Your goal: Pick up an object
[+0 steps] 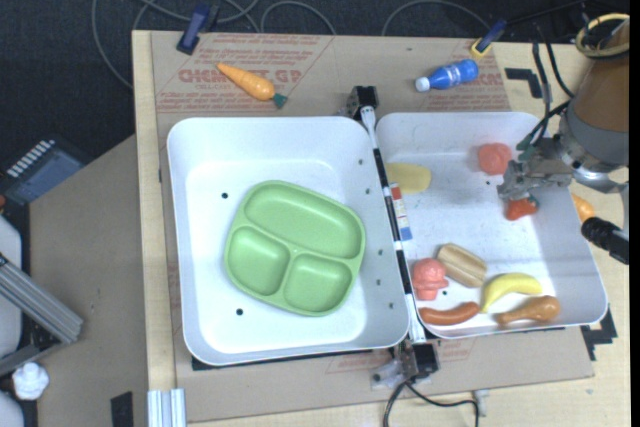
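Here the tool (524, 183) sits low at three o'clock in the right bin (560, 260), just above a small red piece (520, 208), seemingly placed for a grab, though I cannot tell how wide it stands or whether it grips anything

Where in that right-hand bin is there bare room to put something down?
Bare floor lies mid-bin, between the yellow piece and the gripper. The near edge is crowded: bun, banana, sausage, drumstick.
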Controlling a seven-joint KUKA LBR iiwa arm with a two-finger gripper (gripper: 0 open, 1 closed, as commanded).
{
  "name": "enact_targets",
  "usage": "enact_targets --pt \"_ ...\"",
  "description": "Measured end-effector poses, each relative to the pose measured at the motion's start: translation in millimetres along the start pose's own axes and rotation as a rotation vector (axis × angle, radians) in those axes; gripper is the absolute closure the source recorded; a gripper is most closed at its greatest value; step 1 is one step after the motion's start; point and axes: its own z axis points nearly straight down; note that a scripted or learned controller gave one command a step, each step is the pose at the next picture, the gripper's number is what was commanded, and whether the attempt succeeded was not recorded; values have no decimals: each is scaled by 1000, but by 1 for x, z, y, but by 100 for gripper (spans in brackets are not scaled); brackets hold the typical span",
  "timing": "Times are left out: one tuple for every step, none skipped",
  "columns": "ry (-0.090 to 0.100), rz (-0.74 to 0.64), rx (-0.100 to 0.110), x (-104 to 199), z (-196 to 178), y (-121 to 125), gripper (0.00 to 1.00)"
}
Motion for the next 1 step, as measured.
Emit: enact_targets --pt "-2 2 0 -45 -29 23 100"
